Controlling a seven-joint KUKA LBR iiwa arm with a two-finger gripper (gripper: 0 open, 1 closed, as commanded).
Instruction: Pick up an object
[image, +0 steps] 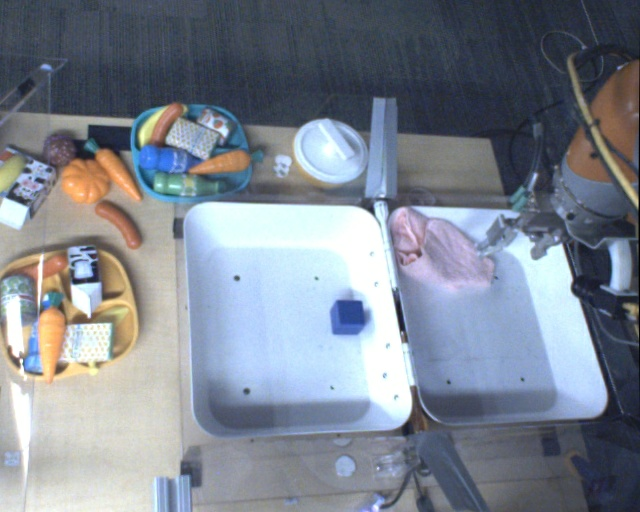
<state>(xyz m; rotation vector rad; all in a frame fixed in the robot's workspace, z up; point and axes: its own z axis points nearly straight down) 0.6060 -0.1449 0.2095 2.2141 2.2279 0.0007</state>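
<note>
You see a soft, crumpled pink cloth (440, 252) in the right bin (520, 390), smooth matt white plastic like the left bin (280, 410), where a matt blue block (348, 316) sits.

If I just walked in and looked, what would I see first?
Probably the small blue cube, alone near the middle of the left white bin. Next, the crumpled pink cloth in the back left corner of the right bin, with the robot's tool at its right edge.
</note>
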